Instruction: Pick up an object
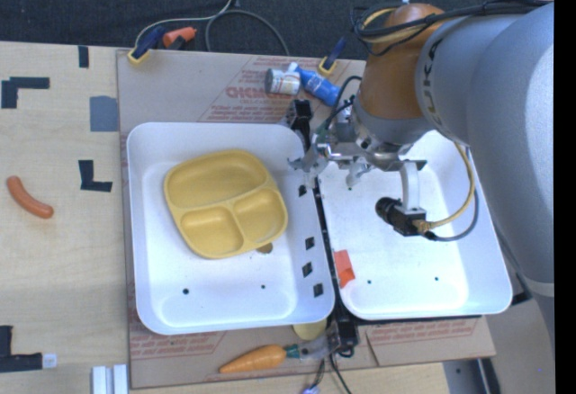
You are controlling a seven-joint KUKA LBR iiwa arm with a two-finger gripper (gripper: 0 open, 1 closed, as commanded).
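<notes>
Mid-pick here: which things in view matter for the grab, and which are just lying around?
In play: gripper above the bins' divider; yellow divided plate in the left bin; right bin.

Lying about: sausage on the bench; carrot; blue-and-white tube; clamp.

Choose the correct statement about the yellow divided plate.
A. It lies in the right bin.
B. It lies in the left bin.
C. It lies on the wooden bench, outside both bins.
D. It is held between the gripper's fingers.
B: the yellow divided plate rests on the floor of the left bin, left of the divider between the bins.
</notes>
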